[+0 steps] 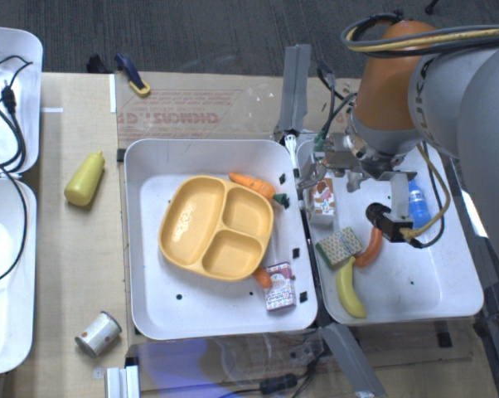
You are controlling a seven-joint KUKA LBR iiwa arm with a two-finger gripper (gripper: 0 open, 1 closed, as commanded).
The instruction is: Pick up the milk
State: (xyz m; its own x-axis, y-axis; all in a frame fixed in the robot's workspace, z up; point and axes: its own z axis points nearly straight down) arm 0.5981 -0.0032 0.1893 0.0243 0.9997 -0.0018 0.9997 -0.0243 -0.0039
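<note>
One pincer [322, 172], at the right bin's [448, 301] left edge, directly above the upright milk carton [322, 202]; finger spacing cannot be told. Sponge [340, 246] and banana [349, 289] lie nearby.

— We get bright, even light from overhead; the white bins [142, 247] nearly wash out, with only soft, short shadows under the things in them.

— We agree. We see the arm [448, 81] slightly blurred, and the carpet beyond the bench dim.
</note>
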